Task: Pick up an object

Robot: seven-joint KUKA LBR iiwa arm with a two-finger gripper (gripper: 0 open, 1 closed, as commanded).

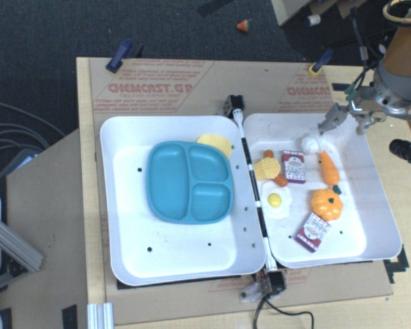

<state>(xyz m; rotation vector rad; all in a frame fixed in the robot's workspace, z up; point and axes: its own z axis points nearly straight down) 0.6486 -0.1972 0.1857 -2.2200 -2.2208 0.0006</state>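
Two shallow white bins sit side by side on the bench, and the arm (397,60) reaches in from the right, over the far right corner of the right bin (380,211). Its gripper (349,115) hangs above that bin's far end with the two fingers spread apart, one (331,118) angled toward the middle of the bin, and nothing sits between them. Just below the fingers lies a small white ball (309,143), close to the fingertip but apart from it as far as I can tell. Next to the ball an orange carrot (329,168) lies lengthwise, and nearer the front a little orange pumpkin (327,205) sits just beyond its tip. A small red and white carton (294,166) stands in the middle of the bin, with a second one (312,231) lying tilted near the front. Along the left wall are a yellow cracker (264,168) and a fried egg (275,201). In the left bin (123,238) a blue divided plate (189,181) rests flat, with a yellow piece (216,142) peeking out behind its far edge.
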